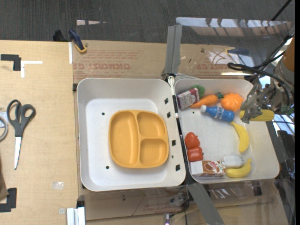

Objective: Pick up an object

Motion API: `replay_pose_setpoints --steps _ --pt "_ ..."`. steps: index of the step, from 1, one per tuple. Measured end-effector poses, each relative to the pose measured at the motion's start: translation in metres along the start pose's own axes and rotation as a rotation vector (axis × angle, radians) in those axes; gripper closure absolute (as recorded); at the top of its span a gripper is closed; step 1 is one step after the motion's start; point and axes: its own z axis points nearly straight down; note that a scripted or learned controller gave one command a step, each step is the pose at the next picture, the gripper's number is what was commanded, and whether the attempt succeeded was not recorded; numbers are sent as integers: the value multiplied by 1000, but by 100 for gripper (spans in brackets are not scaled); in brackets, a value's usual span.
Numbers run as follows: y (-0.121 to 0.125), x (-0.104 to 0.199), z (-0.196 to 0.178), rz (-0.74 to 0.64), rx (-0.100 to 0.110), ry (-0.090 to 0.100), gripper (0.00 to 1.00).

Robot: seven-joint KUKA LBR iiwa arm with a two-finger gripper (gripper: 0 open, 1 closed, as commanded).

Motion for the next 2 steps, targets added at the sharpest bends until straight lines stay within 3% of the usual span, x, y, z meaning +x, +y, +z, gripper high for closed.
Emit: replay_pose_setpoints --steps 1,2 --pt "32 -28 178 20 -1 0 100" --pt "83 -26 78 102 -1 0 100"
